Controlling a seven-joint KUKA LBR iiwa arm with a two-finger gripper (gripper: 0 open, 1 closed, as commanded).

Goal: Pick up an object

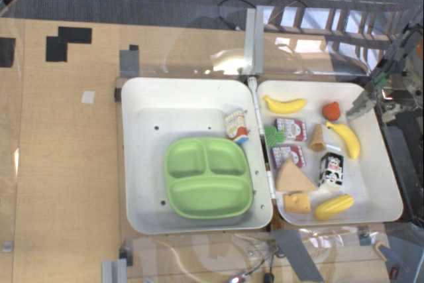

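Bins side by side fill the middle of your overhead camera view, on a pale wood tabletop (pixel 59 162). Your left bin (pixel 142 103) carries a green divided plate (pixel 209 177) and, just beyond the plate's far right corner, a small printed packet (pixel 236 124) lying against the wall shared with the other bin. Your right bin (pixel 383 195) is crowded: a banana (pixel 285 103) near the far wall, a small red object (pixel 331 111) to its right, a second banana (pixel 347 139) slanting below that, and a third banana (pixel 334 207) near the front edge. Between them sit two purple-and-white packets (pixel 289 128), a green leafy piece (pixel 273 136), a tan cone (pixel 317 138), a tan wedge (pixel 293 178), an orange block (pixel 297 203) and a cow-patterned carton (pixel 332 170). Your hand (pixel 363 105) hangs at the right bin's far right corner, near the red object. It reads as a blurred grey shape and you cannot tell whether it is apart or together; nothing shows between its tips. The arm behind it is cut off at the frame's right edge.
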